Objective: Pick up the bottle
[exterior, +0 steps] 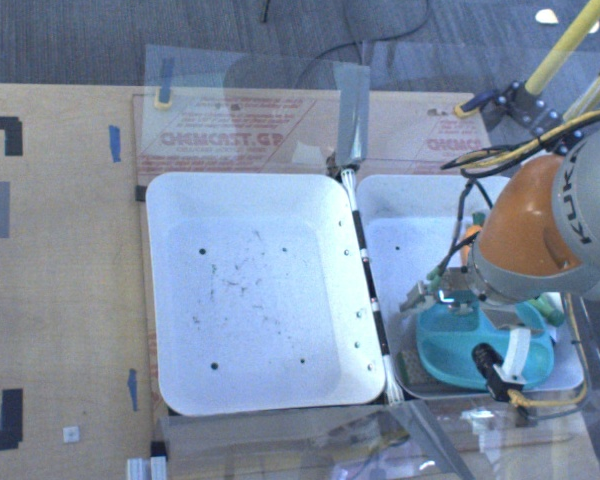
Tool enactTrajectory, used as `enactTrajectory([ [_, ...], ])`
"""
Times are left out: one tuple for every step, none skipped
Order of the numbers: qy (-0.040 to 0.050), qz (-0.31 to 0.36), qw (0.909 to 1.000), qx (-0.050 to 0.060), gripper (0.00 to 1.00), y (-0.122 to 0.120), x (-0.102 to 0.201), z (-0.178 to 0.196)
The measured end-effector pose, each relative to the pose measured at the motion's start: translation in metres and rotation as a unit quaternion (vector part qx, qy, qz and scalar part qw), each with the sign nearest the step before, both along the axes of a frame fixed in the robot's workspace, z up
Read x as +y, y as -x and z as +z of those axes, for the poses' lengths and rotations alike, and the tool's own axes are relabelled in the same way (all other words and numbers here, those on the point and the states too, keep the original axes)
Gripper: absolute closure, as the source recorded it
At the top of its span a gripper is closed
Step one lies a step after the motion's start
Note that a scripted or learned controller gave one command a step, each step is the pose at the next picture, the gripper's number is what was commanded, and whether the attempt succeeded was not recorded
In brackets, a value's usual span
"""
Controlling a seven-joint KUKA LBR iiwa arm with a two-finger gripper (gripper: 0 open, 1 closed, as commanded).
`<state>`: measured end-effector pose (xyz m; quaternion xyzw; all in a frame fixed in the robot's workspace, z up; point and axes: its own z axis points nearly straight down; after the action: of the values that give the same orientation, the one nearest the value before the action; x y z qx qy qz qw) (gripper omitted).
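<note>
Teal bottle (448, 356) lies flat in right bin (400, 236), at front end, close to near wall. Low, broad shape, so straight-down approach makes sense. Gripper (448, 296) hangs right over bottle's far edge, wrist vertical. Orange band (525, 218) above blocks much of view. Spread or clamped? Cannot tell, wrist hides it. Contact with bottle unclear too. Left bin (250, 288) plays no part. Judgement: grasp attempt in hand, lift not yet done.

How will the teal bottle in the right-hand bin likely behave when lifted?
The teal bottle looks like smooth, glossy plastic, so it is probably light, stiff and somewhat slippery. Its rounded body lies flat in the right-hand bin, so it may roll if nudged.
</note>
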<state>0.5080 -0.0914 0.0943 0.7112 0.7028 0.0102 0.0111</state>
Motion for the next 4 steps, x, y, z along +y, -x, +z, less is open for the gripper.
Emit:
enactTrajectory([
  [-0.0011,-0.002,1.0,0.001,1.0,0.0001,-0.0007,0.0088],
  [-0.0008,-0.002,1.0,0.0,0.0,-0.0002,-0.0011,0.0093],
  [-0.0019,-0.003,1.0,0.0,1.0,-0.0002,-0.0008,0.0181],
  [-0.0013,-0.003,1.0,0.0,0.0,-0.0004,-0.0015,0.0185],
])
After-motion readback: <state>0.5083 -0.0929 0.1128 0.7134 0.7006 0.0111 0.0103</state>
